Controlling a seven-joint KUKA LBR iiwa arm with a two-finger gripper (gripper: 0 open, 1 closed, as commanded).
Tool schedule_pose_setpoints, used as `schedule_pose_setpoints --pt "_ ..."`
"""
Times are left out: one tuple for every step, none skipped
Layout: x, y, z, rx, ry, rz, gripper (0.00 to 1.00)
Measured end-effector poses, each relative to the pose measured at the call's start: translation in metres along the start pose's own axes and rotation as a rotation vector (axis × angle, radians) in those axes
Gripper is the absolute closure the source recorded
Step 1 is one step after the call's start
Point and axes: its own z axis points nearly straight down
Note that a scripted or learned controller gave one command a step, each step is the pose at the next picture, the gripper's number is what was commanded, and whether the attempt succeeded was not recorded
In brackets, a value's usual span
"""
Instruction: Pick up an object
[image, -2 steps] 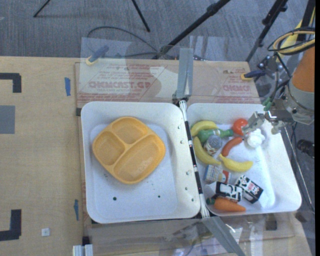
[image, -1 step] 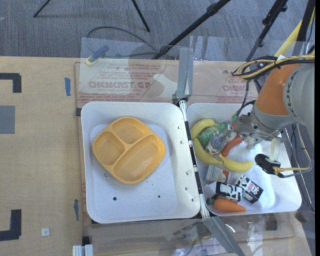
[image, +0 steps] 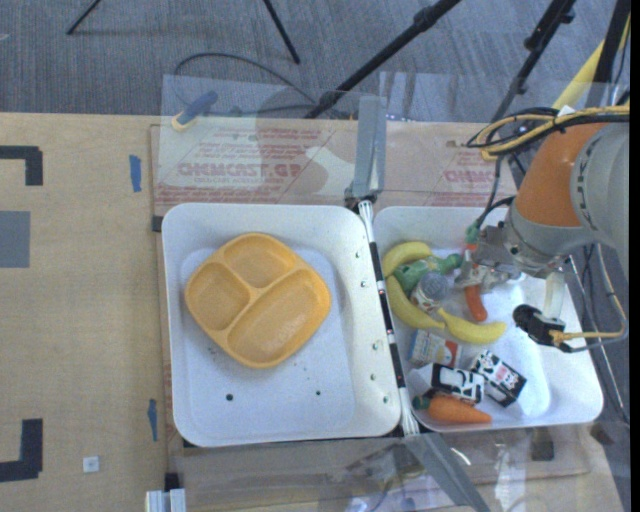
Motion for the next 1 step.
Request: schedule_pose_setpoints --pt "0.0758 -0.0361 -0.0877 0.003 -0.001 0.152 1.00"
